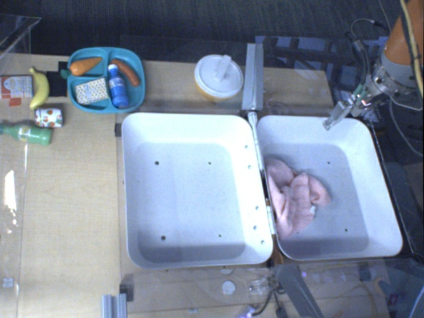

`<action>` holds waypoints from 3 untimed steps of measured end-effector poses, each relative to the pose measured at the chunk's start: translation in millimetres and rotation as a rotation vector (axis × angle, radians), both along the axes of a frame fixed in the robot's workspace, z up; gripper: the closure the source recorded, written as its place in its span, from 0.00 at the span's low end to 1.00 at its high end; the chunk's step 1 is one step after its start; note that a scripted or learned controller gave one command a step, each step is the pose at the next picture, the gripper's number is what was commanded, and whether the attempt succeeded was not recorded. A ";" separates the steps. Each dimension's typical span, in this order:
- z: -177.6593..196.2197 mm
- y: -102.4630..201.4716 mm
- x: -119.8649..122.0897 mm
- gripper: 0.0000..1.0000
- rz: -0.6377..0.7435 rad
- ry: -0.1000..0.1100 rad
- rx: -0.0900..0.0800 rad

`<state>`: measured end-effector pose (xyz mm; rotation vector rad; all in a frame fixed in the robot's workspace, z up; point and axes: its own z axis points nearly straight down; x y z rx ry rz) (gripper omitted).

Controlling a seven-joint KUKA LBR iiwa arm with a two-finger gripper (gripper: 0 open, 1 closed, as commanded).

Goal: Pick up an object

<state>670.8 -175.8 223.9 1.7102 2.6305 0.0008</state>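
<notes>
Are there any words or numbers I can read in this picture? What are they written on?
No text here can be read.
Small box at the bench's left edge: red and white print, too blurred to read.
Little can beside it: coloured dots or pictures, no letters legible.
Blue bottle in the blue tray: a white label, too small to read.
Green bottle: label blurred.
White lid, both white bins and the pink cloth: no writing visible.

The two white bins (189,191) look like smooth, matt plastic, with a bare metal strip (251,78) between them. In the right bin lies a pink cloth (295,194), soft and crumpled. The desk (66,197) has a pale wood finish. The blue divided tray (106,78) and the lidded cup (218,77) appear to be glossy plastic, though the view is coarse.
</notes>
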 end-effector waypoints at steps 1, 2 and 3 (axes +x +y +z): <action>-68.0 -12.6 -71.6 0.00 0.135 0.005 0.002; -129.9 57.7 -100.3 0.00 0.074 -0.008 0.000; -121.1 58.9 -98.1 1.00 0.076 -0.008 0.002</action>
